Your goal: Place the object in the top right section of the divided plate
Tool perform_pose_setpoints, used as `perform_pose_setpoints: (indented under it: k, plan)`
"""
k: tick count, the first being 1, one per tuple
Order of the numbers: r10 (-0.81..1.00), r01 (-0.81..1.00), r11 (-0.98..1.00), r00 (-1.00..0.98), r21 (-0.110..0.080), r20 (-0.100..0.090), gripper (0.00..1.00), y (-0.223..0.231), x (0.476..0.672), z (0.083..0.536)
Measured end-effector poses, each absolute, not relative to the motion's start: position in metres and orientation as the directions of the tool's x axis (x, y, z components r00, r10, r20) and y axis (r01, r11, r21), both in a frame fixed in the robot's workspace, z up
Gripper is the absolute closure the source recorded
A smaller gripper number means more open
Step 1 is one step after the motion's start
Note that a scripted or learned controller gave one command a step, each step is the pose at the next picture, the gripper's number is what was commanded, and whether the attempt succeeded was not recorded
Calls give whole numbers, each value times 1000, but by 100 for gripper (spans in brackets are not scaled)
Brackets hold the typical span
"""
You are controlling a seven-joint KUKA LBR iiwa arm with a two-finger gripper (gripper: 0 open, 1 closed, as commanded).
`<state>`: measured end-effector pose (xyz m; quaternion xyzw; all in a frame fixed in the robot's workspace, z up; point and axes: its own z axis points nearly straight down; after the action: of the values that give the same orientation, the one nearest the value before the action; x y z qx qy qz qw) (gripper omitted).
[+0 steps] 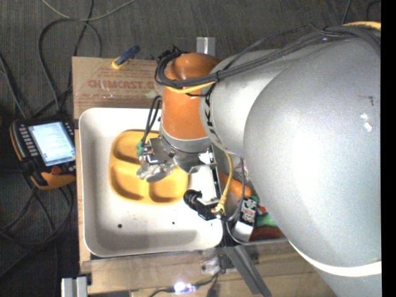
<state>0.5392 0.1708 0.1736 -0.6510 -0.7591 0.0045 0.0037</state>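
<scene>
- Nearest to the camera is one big grey arm (pixel 309 147), smooth and rounded; it covers most of the right half of the view.
- One orange band (pixel 182 104) goes around the arm above the wrist, shiny and shaped like a cylinder. Dark cables run over its top.
- One gripper (pixel 153 166), made of silver metal, hangs over the divided plate. Its fingers are small and mixed with the metal parts around them, so I cannot tell if they are spread or pressed together, and I see nothing clearly between them.
- One divided plate (pixel 127 166), yellow and glossy with rounded corners, lies in the left bin. I can count about three shallow sections; the gripper hides part of them.
- Which thing is the task's object, I cannot tell. Some small objects (pixel 260 218), orange, green and red, lie in the right bin, mostly hidden under the arm.
- Two white bins: the left bin (pixel 124 234) is shallow, with a smooth surface and a few dark spots; from the right bin (pixel 213 177) only a small piece shows.
- One brown cardboard sheet (pixel 117 82) lies under the bins, with faded red print that I cannot read.
- One handheld pendant (pixel 46 144) with a lit screen lies on the floor at the left; its text is too small to read.
</scene>
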Motion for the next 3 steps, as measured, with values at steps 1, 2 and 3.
perform_pose_setpoints:
  k: [1,2,3]
  plan:
    - [976,976,217,-217,-8,-6,100,155,548,174]
    - [993,993,122,-122,-9,-4,100,172,589,176]
    - [996,996,87,-87,-3,-5,100,167,506,206]
